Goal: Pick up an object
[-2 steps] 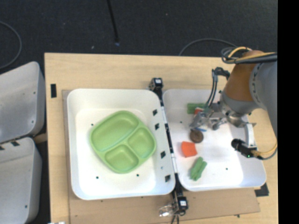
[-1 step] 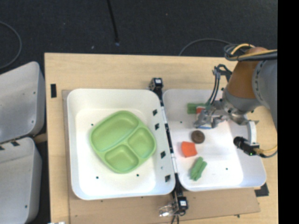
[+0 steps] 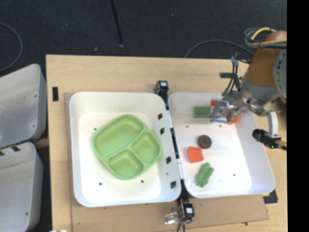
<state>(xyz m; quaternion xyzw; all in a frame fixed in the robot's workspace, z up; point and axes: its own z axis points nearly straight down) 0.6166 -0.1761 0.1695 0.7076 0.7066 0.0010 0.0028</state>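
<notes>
1. Two white bins sit side by side on a tan bench (image 3: 58, 76). The left bin (image 3: 82, 178) holds a light green divided plate (image 3: 127, 146); the right bin (image 3: 241, 178) holds the small loose objects.

2. Arm (image 3: 263, 71) enters from the right, its orange band above the wrist showing. Gripper (image 3: 223, 111) hangs over the far part of the right bin.

3. Jaw state: cannot tell. The fingertip area is a small clutter of grey metal with red and blue bits, too blurred to separate.

4. Candidate objects in the right bin:
   - dark green block (image 3: 202, 111), rectangular, flat-looking, lying at the far side just left of the gripper, touching it or nearly so; contact cannot be confirmed.
   - a red-orange piece (image 3: 232, 119) shows just right of and near to the gripper; shape unclear, partly hidden.
   - brown round piece (image 3: 204, 141), disc-like, dark, near the bin's middle.
   - orange block (image 3: 194, 154), squarish, just near-left of the brown round piece, apart from it.
   - bright green oblong piece (image 3: 204, 174), lumpy, lying at a slant in the near part of the bin.

5. The plate has three compartments: one large at far left, two smaller at right and near.

6. Writing: no label or brand can be read on any object; everything is too small and soft.
</notes>
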